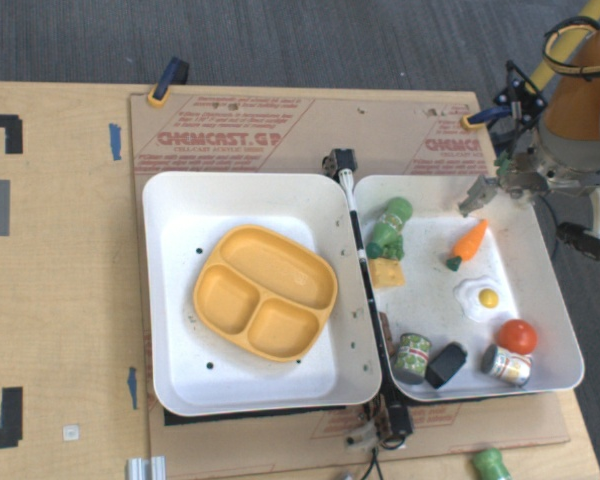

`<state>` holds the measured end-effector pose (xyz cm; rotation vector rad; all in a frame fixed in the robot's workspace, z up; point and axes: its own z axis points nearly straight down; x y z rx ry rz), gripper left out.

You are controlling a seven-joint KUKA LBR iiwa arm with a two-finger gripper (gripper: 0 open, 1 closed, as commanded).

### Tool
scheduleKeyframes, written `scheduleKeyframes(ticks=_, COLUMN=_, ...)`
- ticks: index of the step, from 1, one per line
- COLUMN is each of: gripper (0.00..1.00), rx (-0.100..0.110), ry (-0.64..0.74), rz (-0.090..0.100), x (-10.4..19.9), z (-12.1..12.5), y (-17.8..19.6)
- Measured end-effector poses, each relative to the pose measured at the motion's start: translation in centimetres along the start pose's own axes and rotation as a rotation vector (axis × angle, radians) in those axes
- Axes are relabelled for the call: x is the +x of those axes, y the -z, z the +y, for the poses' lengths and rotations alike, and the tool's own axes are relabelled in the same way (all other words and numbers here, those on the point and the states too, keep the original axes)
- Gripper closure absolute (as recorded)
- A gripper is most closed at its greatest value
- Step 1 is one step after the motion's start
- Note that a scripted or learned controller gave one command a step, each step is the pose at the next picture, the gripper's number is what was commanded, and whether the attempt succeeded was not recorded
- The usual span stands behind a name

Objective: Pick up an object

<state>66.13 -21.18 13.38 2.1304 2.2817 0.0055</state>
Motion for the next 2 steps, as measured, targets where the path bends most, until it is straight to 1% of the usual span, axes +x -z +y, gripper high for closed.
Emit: scheduleKeyframes(ticks=2, gripper=0.00, rx=0.002, ry=0.129, rz=-0.004, x=-0.27, z=-0.16, y=-0.07)
